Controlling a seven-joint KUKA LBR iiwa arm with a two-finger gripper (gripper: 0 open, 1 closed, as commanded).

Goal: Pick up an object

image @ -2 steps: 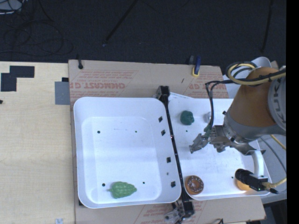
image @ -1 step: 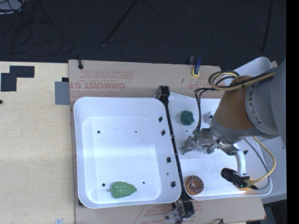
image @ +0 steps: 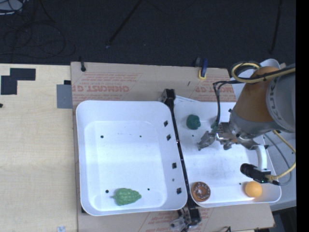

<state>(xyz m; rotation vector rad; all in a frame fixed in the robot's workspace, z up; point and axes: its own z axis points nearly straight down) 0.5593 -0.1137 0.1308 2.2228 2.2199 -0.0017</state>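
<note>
The gripper (image: 205,141), fingers apart and empty, hovers in the right bin (image: 227,197) near the dark green object (image: 193,122), seemingly approaching; closing on it comes next.

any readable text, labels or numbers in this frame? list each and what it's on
Red print on the cardboard sheet behind the left bin: it lies upside down to the camera and is too blurred to read for certain.
Red print on the cardboard at the near edge, below the bins: cut off and blurred, unreadable.
No legible text on the right bin, the arm or the objects.
</note>
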